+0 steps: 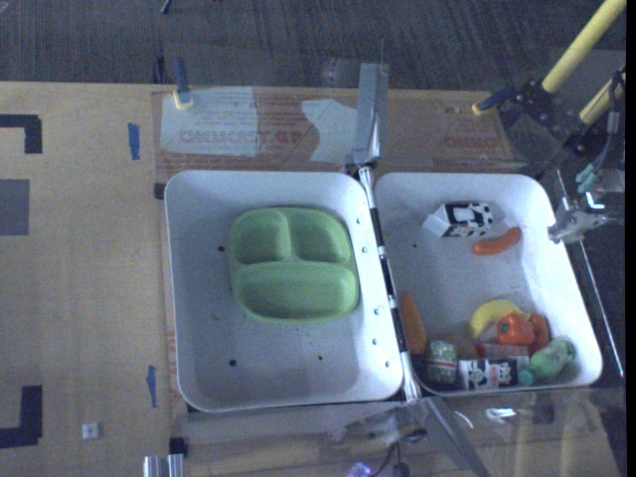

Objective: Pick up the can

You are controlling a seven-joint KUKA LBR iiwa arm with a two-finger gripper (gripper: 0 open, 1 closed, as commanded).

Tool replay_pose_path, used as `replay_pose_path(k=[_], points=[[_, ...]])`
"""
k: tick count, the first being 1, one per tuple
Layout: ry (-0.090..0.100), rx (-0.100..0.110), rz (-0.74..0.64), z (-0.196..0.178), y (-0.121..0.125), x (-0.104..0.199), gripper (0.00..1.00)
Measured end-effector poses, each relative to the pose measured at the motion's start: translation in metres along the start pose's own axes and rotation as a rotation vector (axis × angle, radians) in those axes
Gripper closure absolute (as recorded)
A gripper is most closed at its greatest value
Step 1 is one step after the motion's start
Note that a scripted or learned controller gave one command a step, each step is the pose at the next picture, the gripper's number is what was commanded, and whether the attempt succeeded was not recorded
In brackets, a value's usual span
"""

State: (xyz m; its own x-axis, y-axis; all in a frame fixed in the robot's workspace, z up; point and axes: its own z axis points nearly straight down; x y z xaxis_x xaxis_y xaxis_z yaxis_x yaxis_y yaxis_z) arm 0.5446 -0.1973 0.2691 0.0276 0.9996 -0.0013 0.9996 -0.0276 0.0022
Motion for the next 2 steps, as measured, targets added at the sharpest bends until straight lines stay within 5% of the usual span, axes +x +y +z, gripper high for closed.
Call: replay_pose_path(k=[1,2], points=[[-0.001,-0.001,-0.07,-0.105,0.058,-0.013,1.0],[-0.003,-0.005,-0.42,-0.14,0.084,-0.007,1.0]])
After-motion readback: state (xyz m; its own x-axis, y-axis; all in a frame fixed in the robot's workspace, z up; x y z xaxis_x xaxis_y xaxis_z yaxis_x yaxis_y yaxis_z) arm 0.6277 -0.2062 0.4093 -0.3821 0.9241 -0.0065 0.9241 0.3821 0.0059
